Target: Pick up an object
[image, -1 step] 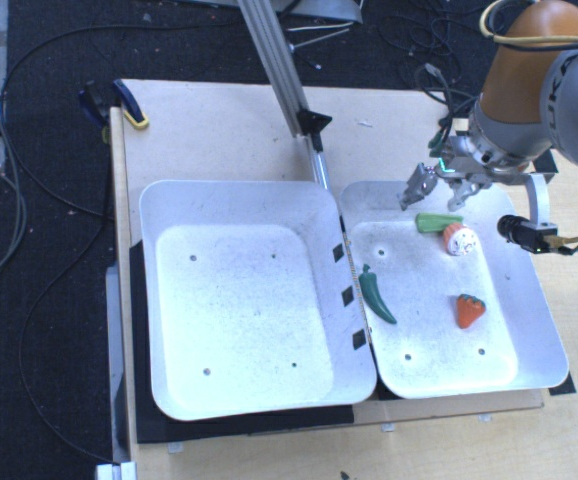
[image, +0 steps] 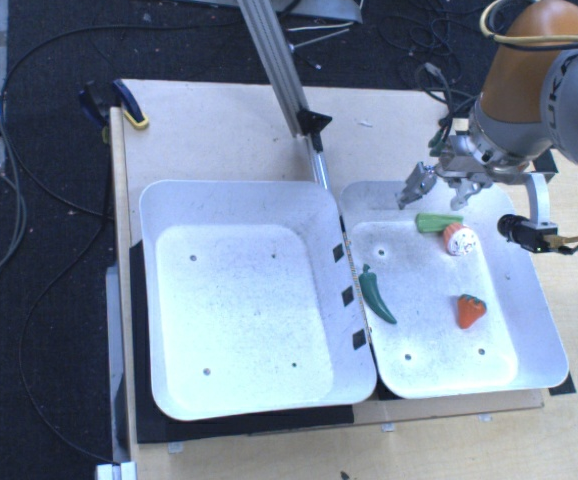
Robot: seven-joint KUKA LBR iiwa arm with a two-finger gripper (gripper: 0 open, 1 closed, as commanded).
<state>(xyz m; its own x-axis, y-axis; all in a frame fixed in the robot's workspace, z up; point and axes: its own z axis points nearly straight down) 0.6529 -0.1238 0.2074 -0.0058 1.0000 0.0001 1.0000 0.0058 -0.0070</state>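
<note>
On my feed, three small objects lie in the right bin [image: 529, 363]. A white radish [image: 458, 238] with a green stalk lies near the bin's far edge. An orange strawberry [image: 470, 310] with a green cap lies nearer the camera, toward the bin's right side. A green pepper [image: 375, 295] lies at the bin's left side, close to the seam between the bins.

My gripper [image: 442, 187] hangs over the far edge of the right bin, just beyond the radish and a little to its left. Its two fingers are spread apart with nothing between them.

The grey arm [image: 529, 78] reaches in from the right. The left bin [image: 169, 208] sits beside the right one. A metal pole [image: 274, 53] slants across the bench [image: 219, 128] toward the bins.
</note>
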